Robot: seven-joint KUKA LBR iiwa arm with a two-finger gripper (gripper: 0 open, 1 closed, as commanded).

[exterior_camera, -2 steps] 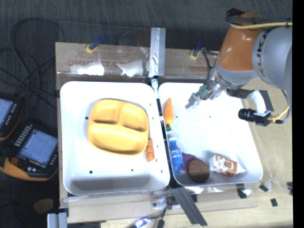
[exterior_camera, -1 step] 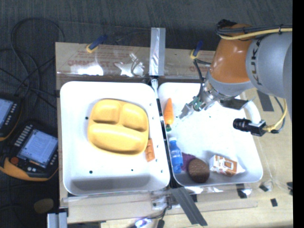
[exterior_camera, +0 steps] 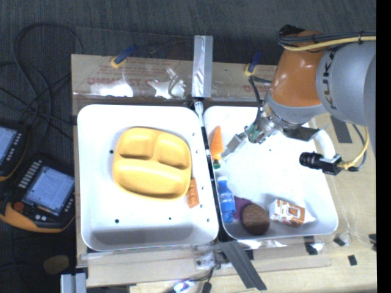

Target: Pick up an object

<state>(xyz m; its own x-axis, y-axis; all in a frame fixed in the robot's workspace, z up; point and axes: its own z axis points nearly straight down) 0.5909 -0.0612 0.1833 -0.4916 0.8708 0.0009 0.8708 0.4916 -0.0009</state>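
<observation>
- My gripper (exterior_camera: 227,151) reaches into the right bin (exterior_camera: 287,182) from the right, tip low near that bin's left wall; I cannot tell from this slanted view how it is set, and nothing shows in its hold
- The nearest candidate is the orange carrot-shaped piece (exterior_camera: 215,140), lying along the right bin's left wall toward the far end, just beside my tip and perhaps touching it
- My judgement: it looks like a light, hard plastic toy, smooth and tapered, so it may slip or roll; I would take it across the thick middle, not the narrow end
- Its closeness to the wall is the trouble: one side has little room, so a nudge toward the bin's middle may be needed first
- Further along the same wall, toward the near end, lies a blue bottle (exterior_camera: 226,200), likely light and round, prone to roll
- Just beside the bottle, in the near part of the bin, sits a brown round lump (exterior_camera: 256,218), and near the bin's near right corner a small orange-and-white packet (exterior_camera: 288,211), flat and probably hard to pinch
- The left bin (exterior_camera: 98,182) holds a yellow divided tray (exterior_camera: 151,162), wide and awkward, with a small orange piece (exterior_camera: 193,194) against that bin's right wall
</observation>
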